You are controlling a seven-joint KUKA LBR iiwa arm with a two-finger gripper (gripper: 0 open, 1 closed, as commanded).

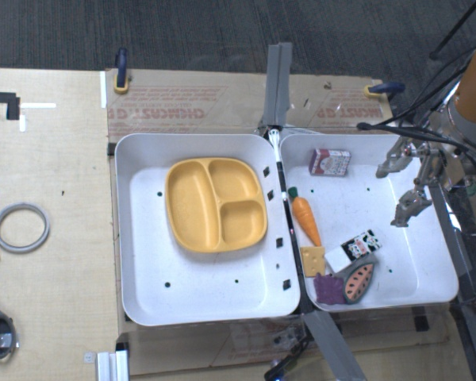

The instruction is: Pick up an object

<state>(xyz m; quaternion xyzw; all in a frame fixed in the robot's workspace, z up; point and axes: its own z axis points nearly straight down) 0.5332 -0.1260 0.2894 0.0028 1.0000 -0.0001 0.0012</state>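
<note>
- The gripper (403,187) hangs over the right side of the right bin (428,280), its two fingers spread apart with nothing between them.
- Nothing is picked up yet; every object lies on the bin floor.
- Candidates in that bin: a small pink carton (330,163) near the back wall, a carrot (305,218) along the left wall, a yellow cheese square (312,259) below it, a black-and-white cow-patterned block (359,245), a watermelon slice (358,282) and a purple piece (328,289) at the front.
- The left bin (143,292) carries a yellow divided plate (216,205).
- By my judgement the task is at its start: choosing an object, descending, closing and lifting all remain. The cow-patterned block lies nearest the gripper.
</note>
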